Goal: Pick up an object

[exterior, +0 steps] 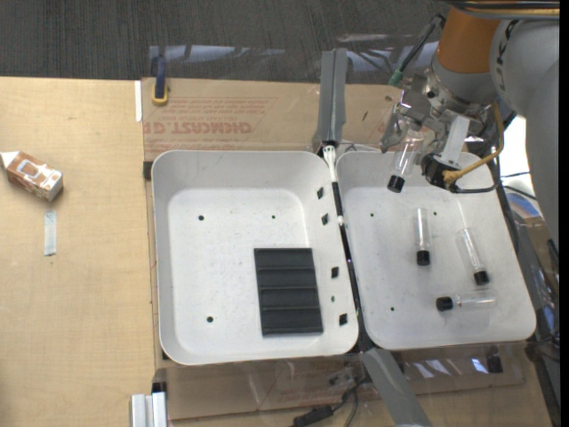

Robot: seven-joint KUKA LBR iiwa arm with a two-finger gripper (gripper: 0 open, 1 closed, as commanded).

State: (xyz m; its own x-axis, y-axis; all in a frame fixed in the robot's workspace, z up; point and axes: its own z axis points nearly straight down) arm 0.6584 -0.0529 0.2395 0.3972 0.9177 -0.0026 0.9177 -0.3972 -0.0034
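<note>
Tubes lie scattered in the right bin (507, 327): one tube (420, 236) mid-floor, two nearer the front edge with open floor between. The gripper (404, 154) hangs over the bin's back left corner, jaws clenched on a black-capped tube (400, 169), tilted, clear of the floor.

The grey arm (524, 52) enters at the frame's upper right (orange band topmost), wrist angled down and left. Its gripper (404, 149) hangs below, fingers closed on a clear tube (400, 165).
</note>
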